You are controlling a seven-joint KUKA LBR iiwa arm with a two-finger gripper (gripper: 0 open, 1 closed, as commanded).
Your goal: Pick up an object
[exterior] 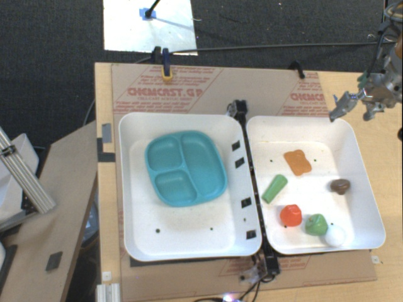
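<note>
Objects for picking: orange piece (297,162), green stick (274,188), brown lump (340,185), all unlifted in right bin (364,168). We log gripper (357,106) spread, empty, above the far corner.

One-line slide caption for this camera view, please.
Hand hovers at the right bin's far corner above scattered toy food; teal divided plate sits in the left bin.

The right edge is cutting off the arm (391,49), and the gripper (356,102) is showing too small to read.
</note>
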